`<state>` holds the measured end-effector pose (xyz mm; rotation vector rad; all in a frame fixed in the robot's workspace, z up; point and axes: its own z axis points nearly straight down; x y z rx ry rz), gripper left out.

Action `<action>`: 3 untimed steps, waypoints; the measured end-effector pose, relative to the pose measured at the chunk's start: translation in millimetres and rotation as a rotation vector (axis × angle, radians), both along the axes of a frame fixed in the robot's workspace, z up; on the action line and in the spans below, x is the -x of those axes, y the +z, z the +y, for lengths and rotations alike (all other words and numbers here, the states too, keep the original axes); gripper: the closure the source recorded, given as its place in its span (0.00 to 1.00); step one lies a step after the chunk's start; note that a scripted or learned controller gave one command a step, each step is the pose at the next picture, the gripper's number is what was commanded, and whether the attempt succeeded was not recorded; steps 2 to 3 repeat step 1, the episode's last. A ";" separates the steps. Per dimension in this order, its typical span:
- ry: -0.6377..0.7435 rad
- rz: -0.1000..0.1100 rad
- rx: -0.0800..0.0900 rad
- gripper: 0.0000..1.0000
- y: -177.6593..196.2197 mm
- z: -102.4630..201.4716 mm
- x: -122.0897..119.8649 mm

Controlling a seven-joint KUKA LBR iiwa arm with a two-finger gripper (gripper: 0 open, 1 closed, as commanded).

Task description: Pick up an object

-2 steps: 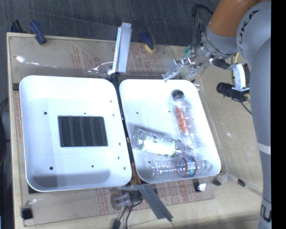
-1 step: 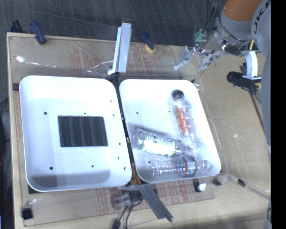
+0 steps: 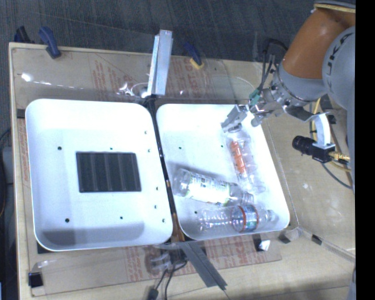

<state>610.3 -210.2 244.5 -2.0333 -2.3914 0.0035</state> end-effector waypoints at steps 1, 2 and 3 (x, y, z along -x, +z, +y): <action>0.126 0.000 -0.001 0.00 -35.4 1.8 -2.7; 0.126 0.000 -0.001 0.00 -35.4 1.8 -2.7; 0.126 0.000 -0.001 0.00 -35.4 1.8 -2.7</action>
